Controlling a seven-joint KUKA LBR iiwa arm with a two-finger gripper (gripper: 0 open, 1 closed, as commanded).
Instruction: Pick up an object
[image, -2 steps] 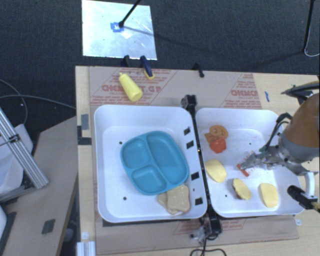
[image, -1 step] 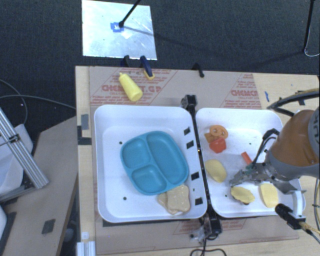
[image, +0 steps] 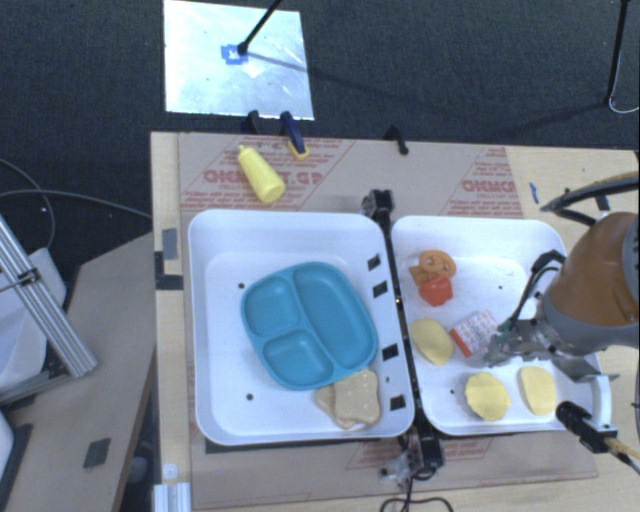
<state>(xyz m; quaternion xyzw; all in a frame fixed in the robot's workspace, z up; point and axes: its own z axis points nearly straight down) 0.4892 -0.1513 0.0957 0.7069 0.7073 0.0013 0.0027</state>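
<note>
Here the gripper (image: 497, 347) is low in the right bin (image: 480, 232), just beside a small red-and-white packet (image: 471, 331), and whether it is open or closed cannot be told from this angle. Nothing is seen held. Around it lie three yellow pieces: one (image: 432, 341) left of the packet, one (image: 487, 396) near the bin's front wall, another (image: 537, 389) to the right of that. Farther back sit a red block (image: 435, 291) and, touching it, an orange round piece (image: 434, 266). The left bin (image: 215, 300) holds a blue divided tray (image: 308, 323) with a tan bread slice (image: 350, 398) at its front edge. A yellow bottle (image: 260, 174) lies on the cardboard (image: 480, 175) behind the bins.
</note>
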